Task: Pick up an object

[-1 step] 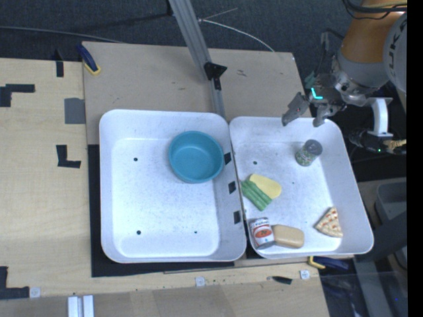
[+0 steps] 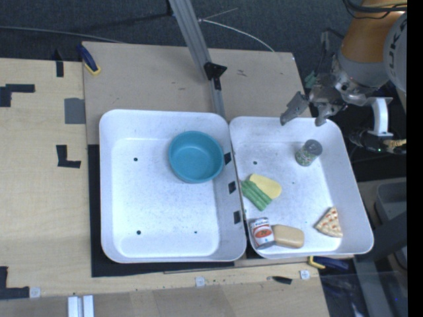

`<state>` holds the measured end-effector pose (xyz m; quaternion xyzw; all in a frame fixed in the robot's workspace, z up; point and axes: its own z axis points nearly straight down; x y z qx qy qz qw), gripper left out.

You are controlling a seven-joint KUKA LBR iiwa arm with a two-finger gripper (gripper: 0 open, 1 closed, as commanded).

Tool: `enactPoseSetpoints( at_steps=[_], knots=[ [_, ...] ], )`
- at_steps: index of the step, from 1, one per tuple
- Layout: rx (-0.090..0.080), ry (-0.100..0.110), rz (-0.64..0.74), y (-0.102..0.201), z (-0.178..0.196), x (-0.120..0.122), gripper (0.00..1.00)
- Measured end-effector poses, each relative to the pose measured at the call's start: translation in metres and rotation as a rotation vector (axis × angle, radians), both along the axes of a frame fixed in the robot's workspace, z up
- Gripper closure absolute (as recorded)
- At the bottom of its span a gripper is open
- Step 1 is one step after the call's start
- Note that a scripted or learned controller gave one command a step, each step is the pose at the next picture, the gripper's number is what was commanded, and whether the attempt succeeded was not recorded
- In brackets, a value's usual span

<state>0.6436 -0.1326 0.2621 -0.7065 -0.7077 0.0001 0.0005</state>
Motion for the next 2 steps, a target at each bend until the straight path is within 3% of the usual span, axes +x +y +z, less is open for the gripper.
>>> enactPoseSetpoints(
  at_steps=[2],
  knots=[
    [-0.001,0.006,0.001,-0.001,-0.119,0.01,0.0]
  ],
)
